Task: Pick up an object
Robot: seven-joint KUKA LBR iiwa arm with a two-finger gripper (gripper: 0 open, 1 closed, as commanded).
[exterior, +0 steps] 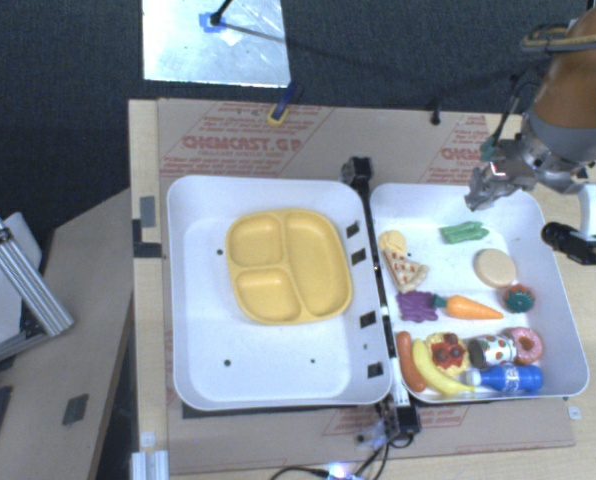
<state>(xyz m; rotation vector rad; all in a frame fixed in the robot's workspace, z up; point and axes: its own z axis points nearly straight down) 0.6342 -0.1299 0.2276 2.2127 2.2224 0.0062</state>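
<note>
Nearest the camera, along the front wall of the right bin [568,368], lie a blue bottle [506,378], a yellow banana [431,366] and a red sausage [406,358], with a pink doughnut [526,344] and a small spotted cup [493,349] just behind them. Farther in sit an orange carrot [471,308], a purple toy [418,305], a teal round piece [519,297], a pizza slice [406,269] and a tan cookie [495,267]. A green toy [463,233] lies alone near the back of this bin.

The left bin [193,368] holds a yellow divided plate [286,266] with three compartments.

The gripper [486,190] hangs over the back edge of the right bin, just above the green toy and apart from it. It holds nothing; how wide it stands cannot be told. Both bins rest on a counter [238,138] covered by cardboard.
</note>
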